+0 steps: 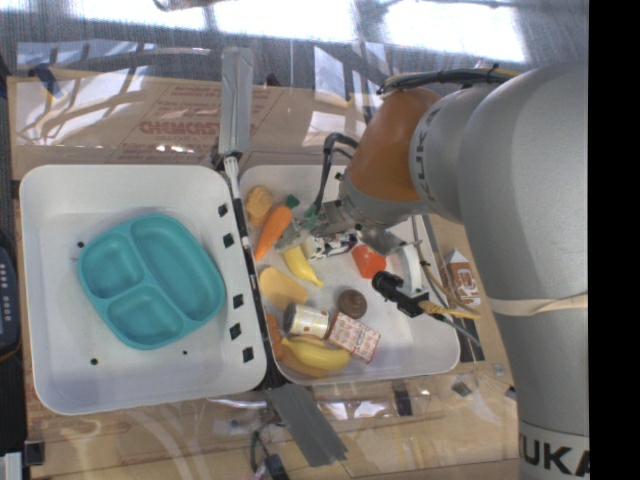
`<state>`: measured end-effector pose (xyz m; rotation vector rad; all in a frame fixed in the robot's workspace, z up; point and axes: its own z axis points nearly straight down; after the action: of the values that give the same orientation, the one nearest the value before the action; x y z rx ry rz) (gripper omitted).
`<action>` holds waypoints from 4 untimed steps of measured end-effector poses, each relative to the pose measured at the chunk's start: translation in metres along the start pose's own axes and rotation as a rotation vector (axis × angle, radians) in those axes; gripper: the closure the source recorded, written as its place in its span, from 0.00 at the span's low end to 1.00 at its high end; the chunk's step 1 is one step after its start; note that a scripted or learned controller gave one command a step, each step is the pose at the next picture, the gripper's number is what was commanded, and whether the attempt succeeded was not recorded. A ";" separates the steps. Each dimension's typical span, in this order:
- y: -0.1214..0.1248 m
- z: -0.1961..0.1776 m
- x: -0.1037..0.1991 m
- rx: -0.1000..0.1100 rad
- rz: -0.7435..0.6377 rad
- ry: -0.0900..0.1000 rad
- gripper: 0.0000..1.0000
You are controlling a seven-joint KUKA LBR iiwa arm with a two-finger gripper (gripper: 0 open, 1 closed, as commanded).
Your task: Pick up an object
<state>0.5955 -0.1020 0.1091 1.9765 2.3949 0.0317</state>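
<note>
The gripper (pixel 328 236) hangs low in the right bin (pixel 440 348), just right of the carrot (pixel 272 230). The carrot's long axis runs slantwise, tip toward the bin's near-left. Whether the gripper is spread or pressed together, I cannot tell.

A large grey robot arm (pixel 520 198) enters from the right edge of the desk and fills much of that side. Its thick upper segment runs from the near right corner up toward the far edge, then bends left. An orange band (pixel 385 158) wraps the arm just above the wrist. Below the band the wrist angles downward, ending in a dark pincer (pixel 328 236) held low, toward the middle of the desk. Black cables loop along the wrist.
</note>
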 end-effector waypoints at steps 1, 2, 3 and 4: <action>0.002 -0.012 0.001 -0.001 -0.002 0.004 1.00; 0.002 -0.012 0.001 0.001 -0.002 0.004 0.00; 0.031 0.018 -0.013 0.043 -0.189 0.016 0.00; 0.050 0.023 -0.021 0.066 -0.156 0.020 0.00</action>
<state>0.6497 -0.1132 0.0882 1.8166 2.5869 -0.0324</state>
